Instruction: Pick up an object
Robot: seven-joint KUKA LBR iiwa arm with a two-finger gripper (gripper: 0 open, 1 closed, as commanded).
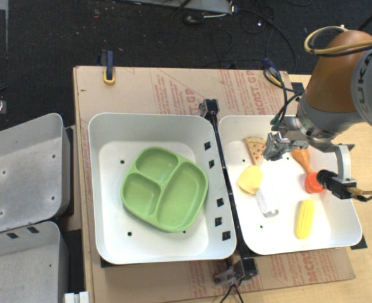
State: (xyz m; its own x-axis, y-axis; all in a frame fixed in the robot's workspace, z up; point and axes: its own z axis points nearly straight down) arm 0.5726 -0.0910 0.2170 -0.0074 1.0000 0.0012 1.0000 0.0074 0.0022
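The flat brown cardboard sheet [173, 84] under the two bins has red printed letters, upside down from this view. One fragment by the top right corner looks like "NOT" approx.; the other words, also along the bottom edge, are too small and turned to read.

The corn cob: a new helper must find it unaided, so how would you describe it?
Look in the right-hand bin, at its near right corner. The corn cob lies there lengthwise, long, yellow and ridged, unlike the rounder, smooth yellow piece further left.
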